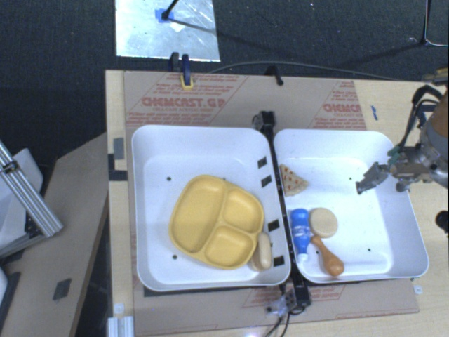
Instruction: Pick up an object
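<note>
Objects (pixel 313 230) in 2 white bins (pixel 210 142) on bench; gripper (pixel 370 181) fingers' state unclear.

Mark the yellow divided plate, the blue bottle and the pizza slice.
yellow divided plate (pixel 210 216), camera view, upper left compartment.
blue bottle (pixel 299 229), camera view, middle of its body.
pizza slice (pixel 292 181), camera view, centre of the wedge.

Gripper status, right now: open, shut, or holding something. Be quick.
Gripper: cannot be told from this view; nothing shows in it. It hangs over the right bin, apart from the wooden brush, blue bottle and pizza slice.
</note>
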Robot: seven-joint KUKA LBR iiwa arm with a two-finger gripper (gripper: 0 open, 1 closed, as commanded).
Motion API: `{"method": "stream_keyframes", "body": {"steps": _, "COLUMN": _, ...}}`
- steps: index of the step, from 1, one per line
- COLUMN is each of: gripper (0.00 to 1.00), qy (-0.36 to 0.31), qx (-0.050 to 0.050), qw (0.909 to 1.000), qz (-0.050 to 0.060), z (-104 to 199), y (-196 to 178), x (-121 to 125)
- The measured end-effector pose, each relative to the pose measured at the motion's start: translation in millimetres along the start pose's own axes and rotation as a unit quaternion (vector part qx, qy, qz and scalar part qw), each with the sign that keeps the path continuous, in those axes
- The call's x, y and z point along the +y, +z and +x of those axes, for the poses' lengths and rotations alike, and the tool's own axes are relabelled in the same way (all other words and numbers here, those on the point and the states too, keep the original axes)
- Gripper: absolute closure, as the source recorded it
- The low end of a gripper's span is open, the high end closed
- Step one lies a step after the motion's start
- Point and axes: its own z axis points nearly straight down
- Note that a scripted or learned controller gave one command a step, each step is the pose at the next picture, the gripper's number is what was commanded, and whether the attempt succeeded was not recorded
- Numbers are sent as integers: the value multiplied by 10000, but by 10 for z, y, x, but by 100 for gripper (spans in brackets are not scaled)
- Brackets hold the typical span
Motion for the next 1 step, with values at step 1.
{"method": "stream_keyframes", "body": {"steps": 1, "gripper": 0, "qy": -13, "qx": -10, "qw": 10000, "qz": -47, "z": 2, "y": -48, "x": 19}}
